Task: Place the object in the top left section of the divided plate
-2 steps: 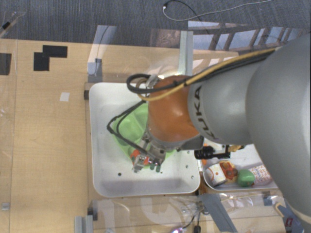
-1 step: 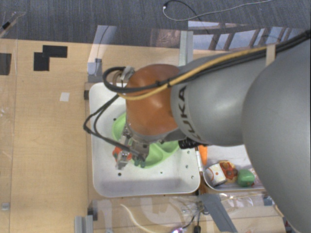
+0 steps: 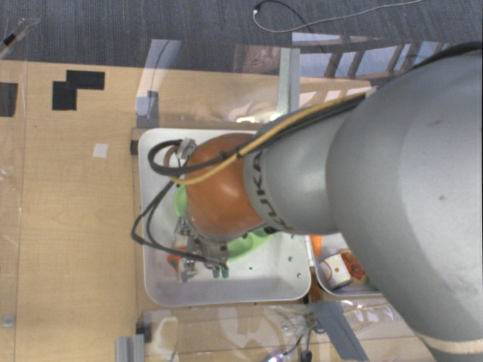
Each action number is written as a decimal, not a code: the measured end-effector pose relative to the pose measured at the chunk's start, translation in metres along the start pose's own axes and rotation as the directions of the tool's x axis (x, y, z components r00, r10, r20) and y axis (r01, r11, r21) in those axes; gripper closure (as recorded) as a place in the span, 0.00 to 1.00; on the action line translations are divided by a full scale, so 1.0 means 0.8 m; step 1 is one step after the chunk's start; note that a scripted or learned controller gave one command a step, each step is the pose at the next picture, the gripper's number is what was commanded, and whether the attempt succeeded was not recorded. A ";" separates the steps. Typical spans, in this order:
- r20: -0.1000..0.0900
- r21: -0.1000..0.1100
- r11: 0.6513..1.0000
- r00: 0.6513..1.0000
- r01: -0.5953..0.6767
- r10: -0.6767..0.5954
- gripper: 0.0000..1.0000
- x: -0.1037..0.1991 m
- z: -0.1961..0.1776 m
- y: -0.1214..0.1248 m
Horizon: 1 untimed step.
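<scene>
The green divided plate [image 3: 179,200] lies in the left white bin [image 3: 249,285], mostly hidden under my arm. Only a green sliver at its left and another part of its rim [image 3: 253,241] at the lower right can be seen. My gripper [image 3: 201,268] points down over the bin floor just in front of the plate's near edge. A small orange-red object [image 3: 174,260] lies right beside the gripper's left side. Whether the gripper holds it cannot be told. The plate's sections are hidden by the orange wrist band [image 3: 219,187].
The right bin [image 3: 324,281] holds several small items, among them a white and red one [image 3: 337,268] and an orange piece [image 3: 316,241]. Black and yellow cables [image 3: 155,202] loop off the wrist over the left bin's left side. A metal post [image 3: 288,81] stands behind the bins.
</scene>
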<state>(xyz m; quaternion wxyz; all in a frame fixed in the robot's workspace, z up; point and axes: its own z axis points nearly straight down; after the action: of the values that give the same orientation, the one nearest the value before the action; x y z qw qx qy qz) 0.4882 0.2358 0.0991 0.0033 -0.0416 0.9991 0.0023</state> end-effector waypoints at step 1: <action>0.016 -0.013 0.991 0.991 0.130 -0.130 1.00 -0.125 0.008 0.003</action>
<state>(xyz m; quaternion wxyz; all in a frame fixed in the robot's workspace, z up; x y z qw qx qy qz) 0.5878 0.2464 0.0930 0.0106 -0.1068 0.9942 0.0096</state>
